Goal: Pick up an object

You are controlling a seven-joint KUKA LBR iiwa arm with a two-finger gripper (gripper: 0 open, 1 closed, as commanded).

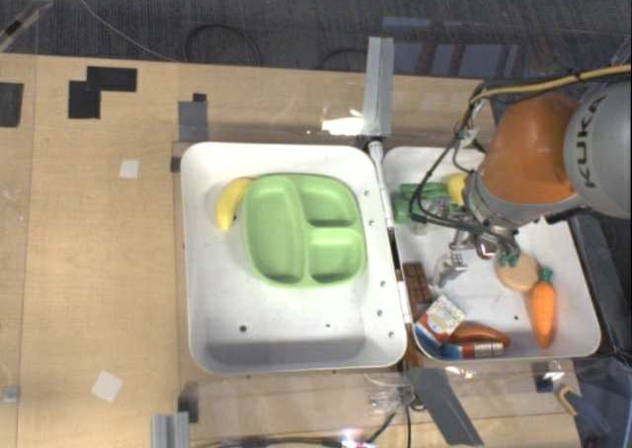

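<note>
Desk (89,268) carries two white bins side by side. Left bin (286,337) has a green tray (301,229) w/ a banana (231,203) touching its left edge. Arm (538,155) hangs over right bin (578,333); claw (453,269) points down near bin's middle, can't tell how far open, nothing seen in it. Right bin objs: carrot (543,308), tan disc (516,273), red bottle (477,337), brown bar (418,285), small carton (441,317).

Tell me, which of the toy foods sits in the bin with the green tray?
The banana. It lies against the green tray's left edge in the left bin; the carrot and other foods are in the right bin.
</note>
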